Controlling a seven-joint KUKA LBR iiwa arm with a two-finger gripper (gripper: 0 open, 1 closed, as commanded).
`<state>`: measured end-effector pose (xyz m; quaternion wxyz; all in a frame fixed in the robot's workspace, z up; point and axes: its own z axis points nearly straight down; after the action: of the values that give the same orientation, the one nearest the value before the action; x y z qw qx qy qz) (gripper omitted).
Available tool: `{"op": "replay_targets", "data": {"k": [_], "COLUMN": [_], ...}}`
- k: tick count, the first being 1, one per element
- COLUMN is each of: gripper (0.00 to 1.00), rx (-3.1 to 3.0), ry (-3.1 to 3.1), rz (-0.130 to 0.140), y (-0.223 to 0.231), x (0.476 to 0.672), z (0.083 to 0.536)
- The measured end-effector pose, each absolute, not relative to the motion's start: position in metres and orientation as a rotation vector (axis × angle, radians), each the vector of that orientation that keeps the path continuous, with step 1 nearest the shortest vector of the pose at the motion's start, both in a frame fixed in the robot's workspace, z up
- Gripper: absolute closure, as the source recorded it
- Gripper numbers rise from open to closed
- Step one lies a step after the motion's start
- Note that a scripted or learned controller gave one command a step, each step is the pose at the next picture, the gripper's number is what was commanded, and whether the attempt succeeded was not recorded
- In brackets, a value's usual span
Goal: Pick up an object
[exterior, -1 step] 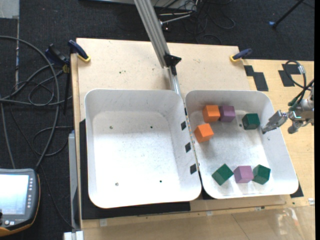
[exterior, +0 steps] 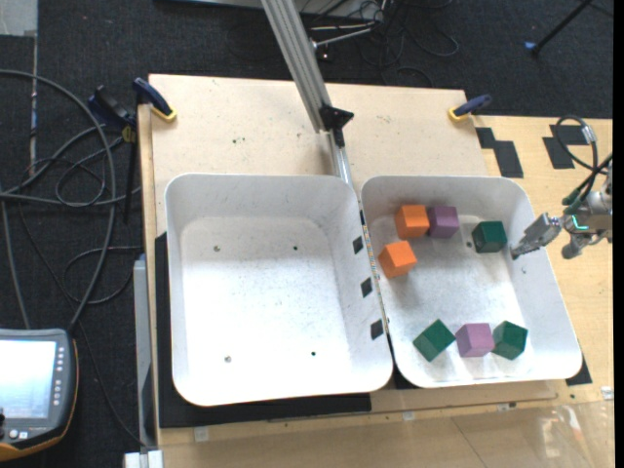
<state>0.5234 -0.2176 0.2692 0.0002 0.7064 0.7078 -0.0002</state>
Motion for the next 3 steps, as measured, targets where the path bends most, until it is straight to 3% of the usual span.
{"op": "replay_targets", "data": {"k": [3], "gripper": [0.0], "rx": [2.227], "ry": [2.224], "rz": [-0.005], "y": [-0.216], "x": [0.502], "z": [0.103]}}
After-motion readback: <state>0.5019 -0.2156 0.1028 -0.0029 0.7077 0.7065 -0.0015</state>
